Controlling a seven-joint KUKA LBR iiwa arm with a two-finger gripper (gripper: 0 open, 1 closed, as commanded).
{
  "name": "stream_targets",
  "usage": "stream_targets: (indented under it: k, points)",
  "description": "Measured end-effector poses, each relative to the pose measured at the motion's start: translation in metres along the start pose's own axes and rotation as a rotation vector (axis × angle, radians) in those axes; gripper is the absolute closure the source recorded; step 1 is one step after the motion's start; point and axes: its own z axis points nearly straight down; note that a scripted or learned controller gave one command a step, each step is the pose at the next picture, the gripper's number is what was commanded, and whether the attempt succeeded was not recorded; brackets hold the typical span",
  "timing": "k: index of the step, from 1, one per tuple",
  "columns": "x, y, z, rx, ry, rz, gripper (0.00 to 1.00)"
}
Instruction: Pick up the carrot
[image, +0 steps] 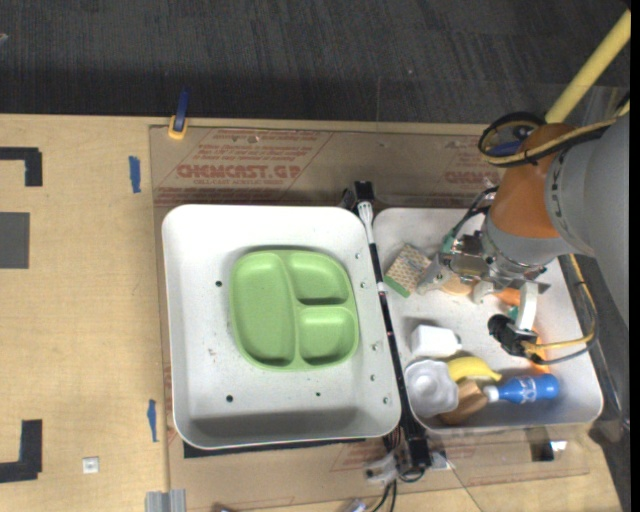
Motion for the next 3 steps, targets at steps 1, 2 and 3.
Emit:
stream_targets:
  k: [1, 2, 3]
  points:
    - [-0.073, 0.023, 0.001, -0.002, 0.004, -0.018, 0.0]
    - [-0.105, -0.094, -0.001, 0.01, 0.026, 0.165, 0.0]
    - [-0.096, -0.1, 0.0, 0.0, 0.0, -0.033, 0.0]
